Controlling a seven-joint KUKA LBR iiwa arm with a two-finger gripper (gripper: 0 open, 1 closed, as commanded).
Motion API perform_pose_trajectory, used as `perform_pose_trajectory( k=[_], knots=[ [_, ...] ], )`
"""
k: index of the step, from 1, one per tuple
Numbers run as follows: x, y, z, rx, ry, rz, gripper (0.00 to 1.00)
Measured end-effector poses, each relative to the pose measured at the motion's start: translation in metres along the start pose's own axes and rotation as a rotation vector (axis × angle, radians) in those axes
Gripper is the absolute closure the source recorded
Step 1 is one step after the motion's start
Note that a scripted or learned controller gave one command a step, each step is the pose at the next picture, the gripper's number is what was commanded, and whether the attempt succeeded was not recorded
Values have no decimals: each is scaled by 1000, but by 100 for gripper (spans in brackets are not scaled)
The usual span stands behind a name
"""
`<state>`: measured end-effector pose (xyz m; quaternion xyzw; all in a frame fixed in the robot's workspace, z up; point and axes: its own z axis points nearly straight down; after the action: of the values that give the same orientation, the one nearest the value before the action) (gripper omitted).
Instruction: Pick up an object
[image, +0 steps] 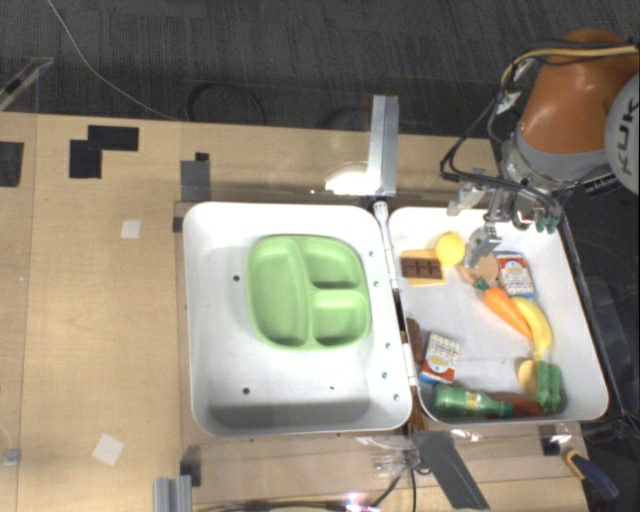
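Gripper (484, 243) hovers just right of the yellow lemon (450, 247), above the carrot (505, 310); its grip state I cannot tell.

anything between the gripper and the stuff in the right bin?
Nothing visible. The two-finger gripper hangs over the upper part of the right white bin, next to the round yellow lemon-like item and the brown chocolate-bar block. The orange carrot and yellow banana lie uncovered below it.

Around the green tray (305, 290) the left bin (215, 300) lay free; right of it, the carrot (505, 311), banana (536, 326) and bottle (470, 402) crowded the other bin (590, 385).
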<state>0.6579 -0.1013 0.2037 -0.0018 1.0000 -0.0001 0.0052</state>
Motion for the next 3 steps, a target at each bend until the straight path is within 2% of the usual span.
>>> perform_pose_trajectory(
  k=[1,2,3],
  knots=[
    [36,-26,106,0,-1,151,0],
    [84,-32,113,0,-5,342,0],
    [120,-57,112,1,-6,399,0]
  ],
)
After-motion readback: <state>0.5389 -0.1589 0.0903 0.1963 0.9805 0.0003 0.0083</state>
